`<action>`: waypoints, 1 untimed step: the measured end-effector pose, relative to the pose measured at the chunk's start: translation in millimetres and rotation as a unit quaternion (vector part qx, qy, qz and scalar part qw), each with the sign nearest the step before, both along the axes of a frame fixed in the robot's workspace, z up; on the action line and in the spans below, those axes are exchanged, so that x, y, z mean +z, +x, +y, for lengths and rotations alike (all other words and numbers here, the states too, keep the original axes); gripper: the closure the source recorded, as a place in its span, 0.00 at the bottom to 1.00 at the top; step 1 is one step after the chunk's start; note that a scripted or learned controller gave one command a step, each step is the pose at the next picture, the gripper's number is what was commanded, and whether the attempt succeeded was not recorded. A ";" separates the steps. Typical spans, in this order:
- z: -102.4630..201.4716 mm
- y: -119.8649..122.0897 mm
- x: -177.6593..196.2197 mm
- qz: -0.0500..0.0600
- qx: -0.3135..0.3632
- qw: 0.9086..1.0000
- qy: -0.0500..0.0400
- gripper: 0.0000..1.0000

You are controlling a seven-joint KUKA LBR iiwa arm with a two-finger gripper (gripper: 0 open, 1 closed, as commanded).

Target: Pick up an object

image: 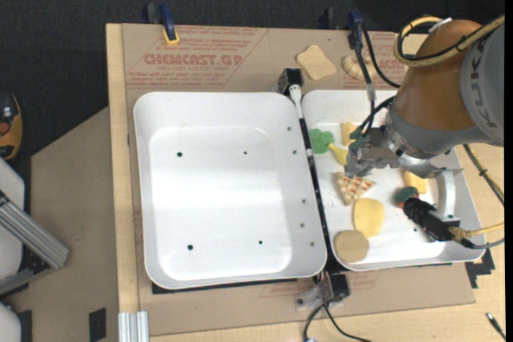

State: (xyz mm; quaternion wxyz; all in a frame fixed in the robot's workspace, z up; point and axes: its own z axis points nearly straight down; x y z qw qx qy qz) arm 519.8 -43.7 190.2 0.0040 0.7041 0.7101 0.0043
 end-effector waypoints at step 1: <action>69.5 97.5 95.1 -0.004 0.001 1.000 0.001 1.00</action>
